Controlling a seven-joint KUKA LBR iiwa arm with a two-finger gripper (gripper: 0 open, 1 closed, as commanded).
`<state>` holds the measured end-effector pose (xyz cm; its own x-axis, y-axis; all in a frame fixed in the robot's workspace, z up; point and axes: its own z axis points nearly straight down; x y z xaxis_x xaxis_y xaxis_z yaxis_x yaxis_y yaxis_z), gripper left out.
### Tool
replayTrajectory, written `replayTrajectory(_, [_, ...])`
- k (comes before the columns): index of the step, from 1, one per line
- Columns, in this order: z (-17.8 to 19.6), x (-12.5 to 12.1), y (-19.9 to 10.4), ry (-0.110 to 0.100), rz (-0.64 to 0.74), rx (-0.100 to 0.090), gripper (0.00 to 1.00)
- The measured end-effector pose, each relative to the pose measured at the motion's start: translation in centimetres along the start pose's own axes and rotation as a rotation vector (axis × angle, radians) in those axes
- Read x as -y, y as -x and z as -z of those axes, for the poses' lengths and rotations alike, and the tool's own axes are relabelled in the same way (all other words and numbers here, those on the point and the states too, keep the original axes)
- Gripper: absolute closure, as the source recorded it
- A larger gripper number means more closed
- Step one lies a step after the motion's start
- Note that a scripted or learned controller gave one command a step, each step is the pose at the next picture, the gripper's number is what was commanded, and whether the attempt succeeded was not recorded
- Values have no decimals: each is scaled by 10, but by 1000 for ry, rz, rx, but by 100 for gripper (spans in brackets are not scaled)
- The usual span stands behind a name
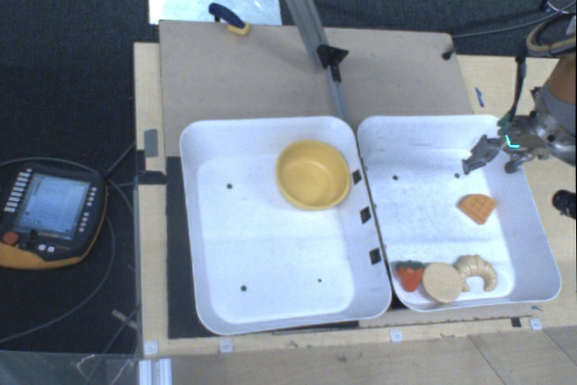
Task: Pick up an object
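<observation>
My gripper (493,160) hangs over the right bin (424,149) near its far right corner, with its two dark fingers spread apart and nothing between them. Below it in the same bin lies an orange waffle piece (477,208). Along the bin's front edge sit a red strawberry (409,275), a round tan biscuit (442,282) and a pale croissant (478,270). A yellow bowl (313,175) stands in the left bin (234,239) near its far right corner.
A grey pole (306,9) slants across the cardboard backing behind the bins. A teach pendant (50,212) lies on the floor at left. Cables hang at the upper right.
</observation>
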<state>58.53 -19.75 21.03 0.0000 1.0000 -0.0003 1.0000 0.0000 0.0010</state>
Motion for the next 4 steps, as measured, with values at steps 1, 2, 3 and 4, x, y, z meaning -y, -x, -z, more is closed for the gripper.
replayTrajectory(1, [0,0,0,0,0,0,0])
replayTrajectory(2, [-51,9,5,-4,0,-1,0])
replayTrajectory(3, [-109,10,-1,-1,1,0,0])
replayTrajectory(4, [-117,9,0,5,-1,3,0])
